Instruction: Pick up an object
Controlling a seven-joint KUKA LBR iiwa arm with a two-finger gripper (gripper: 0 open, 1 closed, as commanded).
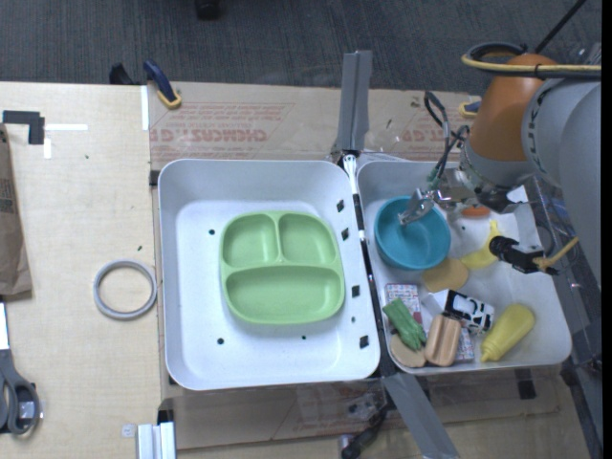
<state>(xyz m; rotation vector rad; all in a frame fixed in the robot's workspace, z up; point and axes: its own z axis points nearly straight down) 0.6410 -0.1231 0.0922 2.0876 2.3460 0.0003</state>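
My gripper (420,207) hangs over the far rim of a blue bowl (413,239) at the back left of the right bin (545,356). The view does not show anything held in it. Beside the bowl lie a tan disc (447,275) and a pale yellow piece (478,254). At the bin's front sit a yellow bottle (505,333), a black-and-white item (470,309), a tan cylinder (443,340), a green toy (405,323) and a printed card (402,297). A green divided plate (282,268) lies in the middle of the left bin (174,295).
The grey arm with its orange band (507,103) reaches in from the upper right above the right bin. A grey divider bar (354,103) stands behind the bins. On the bench at left lie a tape ring (125,288) and scissors (17,402).
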